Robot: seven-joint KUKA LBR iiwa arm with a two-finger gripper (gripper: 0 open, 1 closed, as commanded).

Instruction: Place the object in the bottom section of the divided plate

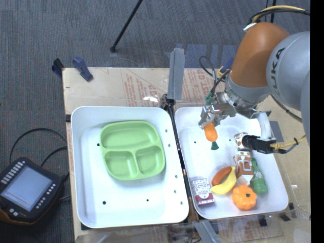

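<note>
A toy carrot is held pinched in the closed gripper, lifted above the right bin, ready for carrying left to the green divided plate.

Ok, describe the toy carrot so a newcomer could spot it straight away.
Look in the right white bin, at its upper part just under the gripper. The toy carrot hangs there, apart from the pile of toy food at the bin's lower end. It is a small orange piece with a green tip pointing down.
</note>
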